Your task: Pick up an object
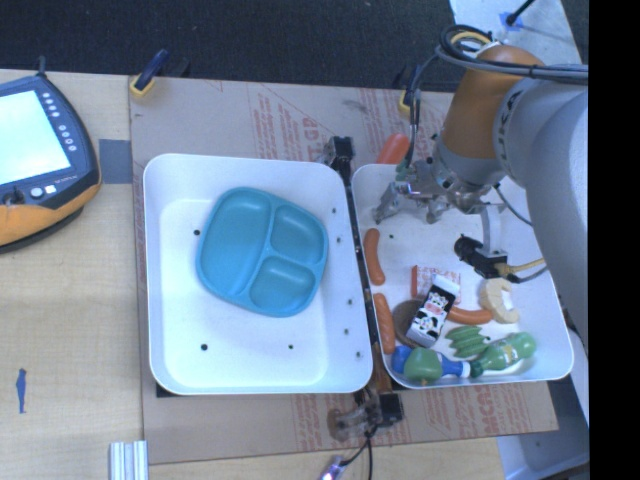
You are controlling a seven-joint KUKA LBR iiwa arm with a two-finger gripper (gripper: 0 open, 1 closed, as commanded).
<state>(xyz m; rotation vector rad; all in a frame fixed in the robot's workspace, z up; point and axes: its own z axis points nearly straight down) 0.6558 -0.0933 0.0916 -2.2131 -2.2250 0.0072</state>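
Note:
The right bin (560,363) holds a jumble of toy food. A sausage (373,256) lies near its left wall, and a second sausage (384,323) lies below it. A black-and-white carton (430,316) sits mid-bin beside a red-and-white packet (436,276). A green bottle (502,353), a green pepper (422,365) and a pale bread piece (497,299) lie along the front. My gripper (409,212) hangs over the bin's far left corner, open, with nothing between its fingers. It is above and to the right of the upper sausage.
The left bin (165,268) bears a blue divided plate (262,251). An orange item (393,149) lies outside the right bin's far edge. A tablet in an orange case (40,158) sits at far left. A black clamp (342,152) stands between the bins.

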